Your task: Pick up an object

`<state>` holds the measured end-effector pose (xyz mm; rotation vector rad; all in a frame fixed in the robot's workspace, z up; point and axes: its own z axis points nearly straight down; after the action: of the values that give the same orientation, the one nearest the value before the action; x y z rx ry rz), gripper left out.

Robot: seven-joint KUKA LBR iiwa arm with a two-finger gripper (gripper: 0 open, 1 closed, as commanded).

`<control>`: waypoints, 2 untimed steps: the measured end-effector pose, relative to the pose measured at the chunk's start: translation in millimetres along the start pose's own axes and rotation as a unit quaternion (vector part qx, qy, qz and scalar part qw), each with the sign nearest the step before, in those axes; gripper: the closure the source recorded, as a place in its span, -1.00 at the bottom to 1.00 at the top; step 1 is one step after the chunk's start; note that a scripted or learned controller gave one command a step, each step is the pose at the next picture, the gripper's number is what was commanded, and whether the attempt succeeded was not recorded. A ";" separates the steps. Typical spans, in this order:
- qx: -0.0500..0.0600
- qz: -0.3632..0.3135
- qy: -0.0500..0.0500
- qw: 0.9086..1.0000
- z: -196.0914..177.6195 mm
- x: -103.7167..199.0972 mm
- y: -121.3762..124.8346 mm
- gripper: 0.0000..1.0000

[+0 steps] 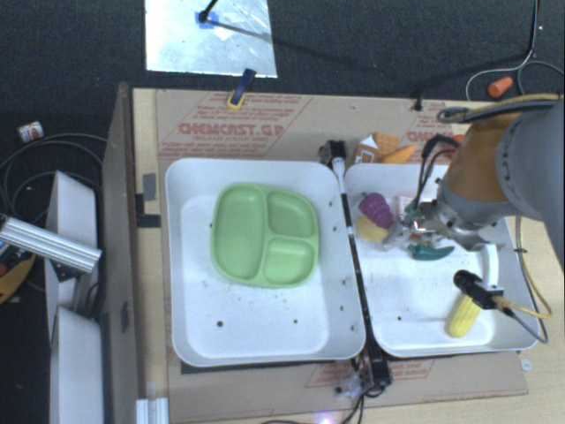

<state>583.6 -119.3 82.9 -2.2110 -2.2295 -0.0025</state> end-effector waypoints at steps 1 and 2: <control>0.000 0.003 -0.001 1.000 -1.2 -2.0 -7.7 -1.00; -0.001 0.003 -0.001 1.000 -12.0 -1.9 -6.6 1.00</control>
<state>577.0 -121.3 94.9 -2.2197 -2.2256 -0.0029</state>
